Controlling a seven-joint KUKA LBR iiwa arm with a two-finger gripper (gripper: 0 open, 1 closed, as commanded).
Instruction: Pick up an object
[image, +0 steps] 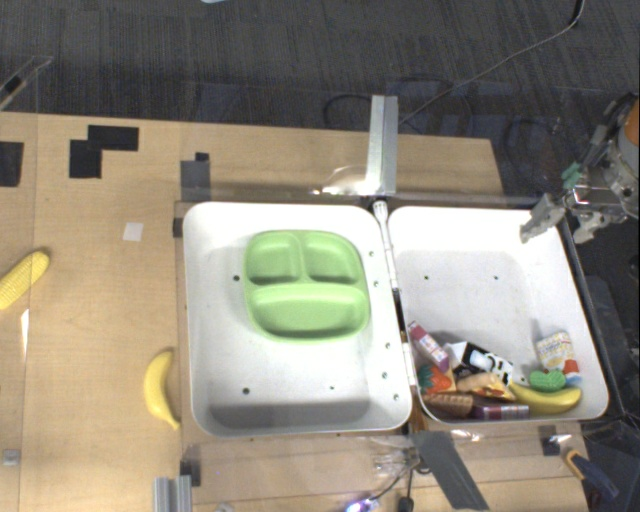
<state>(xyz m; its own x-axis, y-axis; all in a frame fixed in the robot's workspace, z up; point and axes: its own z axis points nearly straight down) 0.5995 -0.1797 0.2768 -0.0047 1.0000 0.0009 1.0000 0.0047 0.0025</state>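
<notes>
My gripper (558, 222) hangs over the far right corner of the right bin (480, 260), open, with nothing between its fingers. Small objects lie heaped along that bin's front edge: a yellow banana (548, 399), a green toy (546, 380), a small white bottle (554, 350), a pink tube (430, 347), a black-and-white pack (487, 359) and some brown and red items (450, 403). The gripper is well behind this pile and apart from it.
The left bin (215, 300) holds a green divided plate (305, 283). On the wooden bench to the left lie a banana (160, 388) and a corn cob (22, 280). A metal post (384, 145) stands behind the divider between the bins.
</notes>
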